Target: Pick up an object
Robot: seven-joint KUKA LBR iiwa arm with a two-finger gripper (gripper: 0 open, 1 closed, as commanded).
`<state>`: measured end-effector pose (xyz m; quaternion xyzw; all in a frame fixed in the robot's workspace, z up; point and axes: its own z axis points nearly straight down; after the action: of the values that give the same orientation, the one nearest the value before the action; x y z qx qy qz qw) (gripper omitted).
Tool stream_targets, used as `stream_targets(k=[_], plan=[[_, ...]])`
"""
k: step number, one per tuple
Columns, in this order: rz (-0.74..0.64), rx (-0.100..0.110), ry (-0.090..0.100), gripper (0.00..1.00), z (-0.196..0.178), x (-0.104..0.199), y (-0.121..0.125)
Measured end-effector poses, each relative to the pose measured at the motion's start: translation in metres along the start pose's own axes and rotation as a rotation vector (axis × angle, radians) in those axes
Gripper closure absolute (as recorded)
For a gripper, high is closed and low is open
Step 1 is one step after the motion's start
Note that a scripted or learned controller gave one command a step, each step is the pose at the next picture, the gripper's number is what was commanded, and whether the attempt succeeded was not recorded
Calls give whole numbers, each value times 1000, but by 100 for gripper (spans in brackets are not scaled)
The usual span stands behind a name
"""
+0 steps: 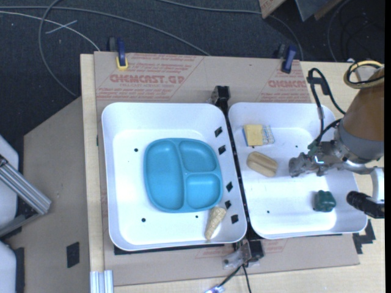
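In the right bin (287, 224) lie a tan oblong block (262, 163), a yellow sponge-like square (256, 135) in clear wrap, and a dark green lump (324, 201). My gripper (299, 165) hangs low over the right bin, just right of the tan block and up-left of the green lump. Nothing shows between its tips. The left bin (122, 182) holds a blue divided plate (183, 174) and a pale corn-like piece (214, 222) near its front right corner.
The arm's orange band (366, 112) and grey wrist reach in over the right bin's right side. A black divider with clips (229, 163) runs between the bins. Cables (317, 90) hang near the right bin's back right corner.
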<state>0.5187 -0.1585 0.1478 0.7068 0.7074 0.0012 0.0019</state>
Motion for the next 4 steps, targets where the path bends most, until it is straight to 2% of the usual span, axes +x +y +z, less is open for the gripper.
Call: stream_targets(k=[1,3,4], plan=[[-1,-3,-1,100,-63,4,7],[-1,-1,0,100,-143,3,5],[-6,5,4,100,-144,57,8]])
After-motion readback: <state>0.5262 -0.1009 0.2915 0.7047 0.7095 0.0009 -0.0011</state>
